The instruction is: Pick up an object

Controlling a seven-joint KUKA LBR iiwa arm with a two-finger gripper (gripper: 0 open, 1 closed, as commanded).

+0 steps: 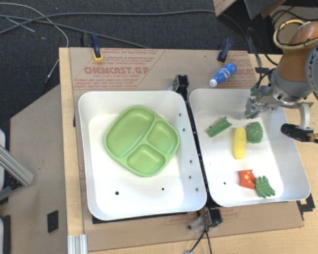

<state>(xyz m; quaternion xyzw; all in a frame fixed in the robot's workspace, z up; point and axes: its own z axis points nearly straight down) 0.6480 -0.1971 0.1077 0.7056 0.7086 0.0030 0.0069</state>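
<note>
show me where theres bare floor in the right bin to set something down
In the right bin, bare floor lies along its left wall, below the green block and left of the yellow corn and red piece. Another patch runs along the right wall beside the broccoli. The top middle is crowded by the gripper; the near right corner holds the leafy green toy.

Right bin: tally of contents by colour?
Green: 3 (flat green piece, round green piece, leafy green piece)
Yellow: 1 (yellow piece)
Red: 1 (red block)
Total: 5, all in the right bin. The gripper sits over the bin's far side, just above the round green piece.
</note>
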